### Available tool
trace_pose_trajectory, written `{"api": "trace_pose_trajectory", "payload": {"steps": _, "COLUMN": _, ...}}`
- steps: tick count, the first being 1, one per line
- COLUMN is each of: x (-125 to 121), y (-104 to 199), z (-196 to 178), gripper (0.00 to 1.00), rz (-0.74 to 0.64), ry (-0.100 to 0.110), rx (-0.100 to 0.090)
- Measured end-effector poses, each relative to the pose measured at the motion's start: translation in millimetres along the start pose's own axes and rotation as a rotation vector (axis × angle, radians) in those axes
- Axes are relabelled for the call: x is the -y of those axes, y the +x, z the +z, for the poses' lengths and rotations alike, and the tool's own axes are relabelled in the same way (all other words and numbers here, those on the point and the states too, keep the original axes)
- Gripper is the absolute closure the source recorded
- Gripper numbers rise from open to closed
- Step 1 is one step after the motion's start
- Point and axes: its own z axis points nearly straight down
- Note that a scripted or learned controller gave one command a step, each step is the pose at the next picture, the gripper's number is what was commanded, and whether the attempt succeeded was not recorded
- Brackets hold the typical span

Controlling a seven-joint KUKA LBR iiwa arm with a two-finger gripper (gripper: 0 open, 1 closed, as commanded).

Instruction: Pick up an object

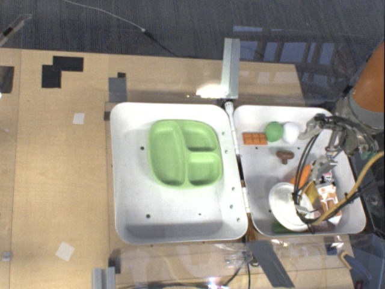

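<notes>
From my remote station I see two shallow white bins side by side on the wooden bench. The left bin (129,179) holds a green divided tray (183,153), lying flat near its centre with three compartments facing up.

The right bin (255,179) holds the loose objects. Along its far side lie an orange waffle-patterned block (254,138), a green ball (274,130) just beside it, and a white ball (290,131) touching the green one. A small brown piece (284,156) lies nearer the middle. An orange carrot-shaped item (302,174) sits tilted below that, and a white bowl (286,205) rests in the near part of the bin, with something green (280,227) partly hidden at its near edge.

The arm (368,92) enters from the right, its cables looping over the bin. The gripper (319,192) is low over the bin's near right area, beside the bowl and a brown-and-white item (328,197). Cables and clutter obscure the fingers; I cannot tell their spread, nor confirm anything between them.
</notes>
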Motion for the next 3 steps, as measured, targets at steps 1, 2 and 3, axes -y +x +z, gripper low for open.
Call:
{"api": "trace_pose_trajectory", "payload": {"steps": 1, "x": 32, "y": -4, "z": 118, "gripper": 0.00, "rz": 0.148, "ry": 0.003, "rx": 0.010}}
{"api": "trace_pose_trajectory", "payload": {"steps": 2, "x": -4, "y": 4, "z": 127, "gripper": 0.00, "rz": 0.170, "ry": 0.004, "rx": 0.016}}
{"api": "trace_pose_trajectory", "payload": {"steps": 3, "x": -4, "y": -1, "z": 111, "gripper": 1.00, "rz": 0.164, "ry": 0.008, "rx": 0.033}}
